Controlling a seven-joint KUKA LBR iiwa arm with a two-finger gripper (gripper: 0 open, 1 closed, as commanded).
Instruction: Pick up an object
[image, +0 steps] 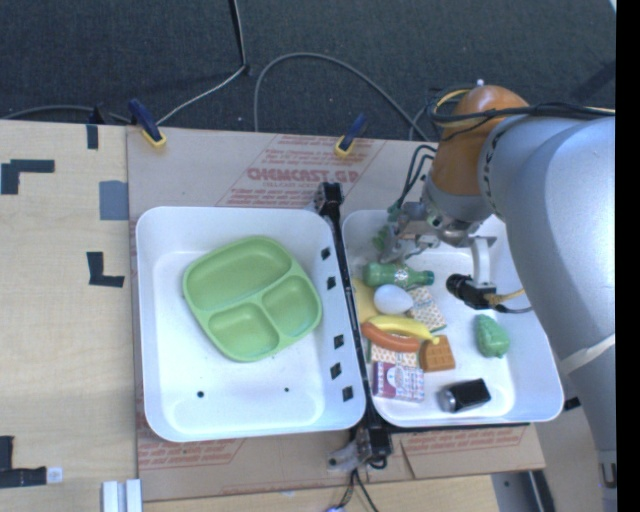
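**Crowding at the far end of the right bin (535, 385); grip state unconfirmed**

Nearest the camera in the right bin lie a black cylinder (465, 395) and, beside it toward the divider, a red-and-white packet (397, 381). The packet carries print, but it is too small to read.

Just beyond the packet sit a brown cracker (437, 353) and an orange sausage (392, 337). A banana (410, 323) lies against the sausage's far side. A green lumpy item (491, 335) lies apart from these, toward the right wall.

Farther in, a checkered piece (428, 308) and a white egg (392, 298) lie just beside each other. Next comes a green bottle (397, 275), lying on its side. It is the object nearest the pincer (400, 240).

The pincer stands over the far part of this bin, directly beyond the bottle and close to it. Contact cannot be confirmed. Whether the pincer is released or clenched cannot be told. The grey arm (560, 200) covers the bin's right far corner.

The left bin (160, 400) holds one green divided plate (252, 297), well apart from everything else.

Both bins rest on a brown sheet (200, 180) laid on the pale surface (50, 350). Beyond the bins, red print on the sheet reads "CHEMCAST". A blue clamp (147, 122) and a yellow clamp (350, 137) grip the sheet's far edge.
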